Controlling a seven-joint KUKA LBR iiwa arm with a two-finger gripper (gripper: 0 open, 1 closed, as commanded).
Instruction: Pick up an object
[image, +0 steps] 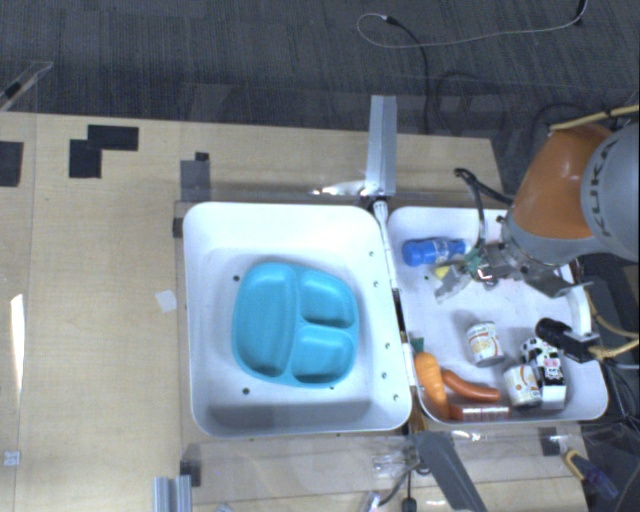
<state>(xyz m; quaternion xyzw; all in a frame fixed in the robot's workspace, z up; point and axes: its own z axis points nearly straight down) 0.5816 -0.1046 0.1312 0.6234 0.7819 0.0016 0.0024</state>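
In the camera view the gripper (468, 268) hangs low in the right bin (590, 400), just beside the blue bottle (432, 250); whether its fingers are spread, I cannot tell. A good grasp probably means centring over the bottle and descending squarely.

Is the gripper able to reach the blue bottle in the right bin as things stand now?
Probably yes. The gripper sits low in the right bin, just beside the blue bottle, which lies uncovered near the bin's far wall. Nothing stands between them.
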